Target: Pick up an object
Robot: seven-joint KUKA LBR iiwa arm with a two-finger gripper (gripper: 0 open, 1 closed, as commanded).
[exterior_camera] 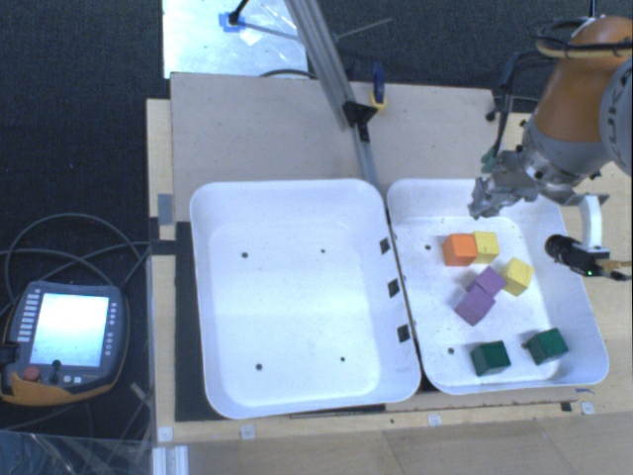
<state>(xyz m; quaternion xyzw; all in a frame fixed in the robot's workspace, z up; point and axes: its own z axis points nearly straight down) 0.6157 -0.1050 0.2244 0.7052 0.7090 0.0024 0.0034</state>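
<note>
Pincer (484, 204), grip state unclear, hovers over right bin (593, 359) near orange cube (459, 249).

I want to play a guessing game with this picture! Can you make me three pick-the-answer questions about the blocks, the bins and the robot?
1. Where are the blocks?
A. left bin
B. right bin
C. floor

2. How many green blocks?
A. one
B. two
C. four

3. What touches the orange block?
A. a yellow block
B. a green block
C. nothing

Answers: 1 B, all lie in the right bin under the gripper. 2 B, green blocks sit at the near edge. 3 A, the orange block presses against a yellow block.
</note>
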